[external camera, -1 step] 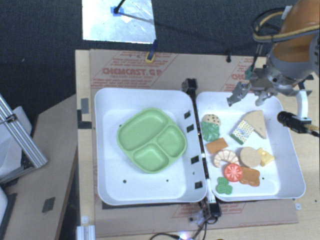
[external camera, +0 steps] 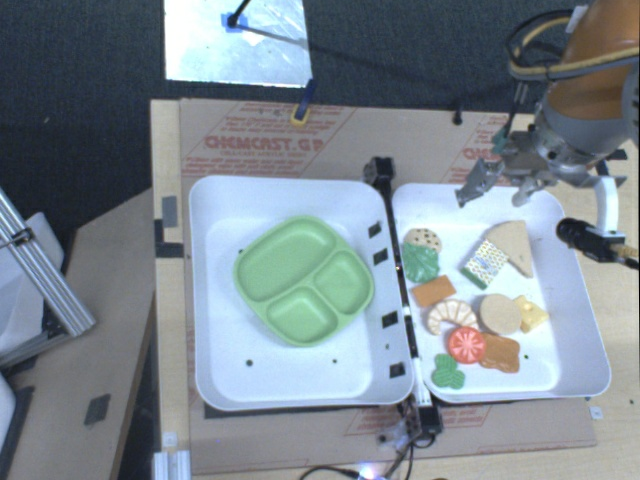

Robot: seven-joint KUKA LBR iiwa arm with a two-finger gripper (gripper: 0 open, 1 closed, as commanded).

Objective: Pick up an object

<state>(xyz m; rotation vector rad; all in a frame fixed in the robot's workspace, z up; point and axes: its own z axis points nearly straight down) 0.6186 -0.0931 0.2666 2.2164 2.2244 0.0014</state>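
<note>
Gripper [external camera: 497, 182] hangs spread and empty above the far edge of the right bin [external camera: 580, 298], fingers apart. Toy food crowds that bin's middle and near half. Best target, I judge, is the tan wedge [external camera: 513, 245] (nearest, fairly isolated): descend straight, fingers straddling it, clear of the patterned block [external camera: 486, 263] alongside.

The arm [external camera: 590, 78] is grey with a broad orange band above the wrist, and yellow and black cables loop beside it. At its end sits a grey metal gripper [external camera: 497, 184] with two dark fingers.
</note>
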